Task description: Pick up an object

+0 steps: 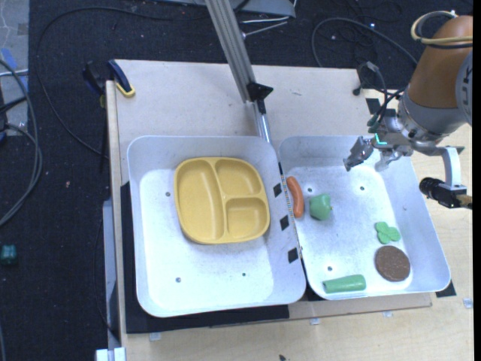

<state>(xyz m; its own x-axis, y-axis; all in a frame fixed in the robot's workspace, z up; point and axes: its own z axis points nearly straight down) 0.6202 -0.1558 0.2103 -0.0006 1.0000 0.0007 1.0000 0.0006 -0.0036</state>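
Observation:
My gripper (371,159) hangs over the far part of the right bin (353,145), fingers spread apart with nothing between them. Below it in that bin lie an orange sausage (296,196) by the left wall and a green block (321,207) beside it. Nearer the front right sit a small green leafy piece (387,232) and a brown round disc (392,263). A green cylinder (344,283) lies at the front edge. All of these are well apart from the gripper.
The left bin (150,224) holds a yellow divided plate (222,199). A slanted metal pole (234,40) rises from the bench behind the bins. Cables run over the dark floor around the bench.

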